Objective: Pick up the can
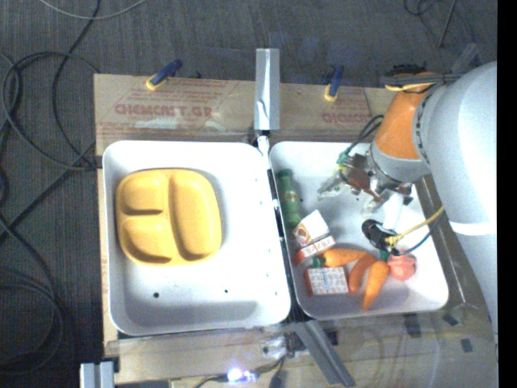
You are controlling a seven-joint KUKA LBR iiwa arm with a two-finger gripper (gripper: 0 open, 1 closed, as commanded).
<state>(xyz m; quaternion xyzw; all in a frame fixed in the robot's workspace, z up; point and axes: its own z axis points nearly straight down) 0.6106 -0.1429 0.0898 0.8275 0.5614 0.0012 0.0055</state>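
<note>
Dark carpet strewn with loose cables (48,23) surrounds the bench (186,111), a brown board whose far edge carries two blue-and-yellow clamps (164,74). An upright metal post (266,87) stands at that edge, over the seam between the two white bins.

On my screen the left bin (242,297) holds a yellow divided plate (170,215), set toward its left wall, with bare floor along the near and right walls. The right bin (432,293) is the crowded one. The can (313,229) lies on its side in the bin's left half, close to the left wall, with a round end turned toward that wall. A green bottle (287,200) lies along the same wall just beyond it; whether the two touch, I cannot tell. Just beside the can on the near side lie a carrot (343,257) and a small patterned box (326,281). A second carrot (373,281) slants toward the near wall, with a red object (402,267) at its thick end.

The arm (468,160) reaches in from the right, its orange band (400,132) above the wrist. The gripper (343,181) hangs over the bare far part of the right bin, apart from the can. How far it is open, and whether it grips anything, I cannot tell from this slant. Open white floor runs along the far wall, between the bottle and the arm.
</note>
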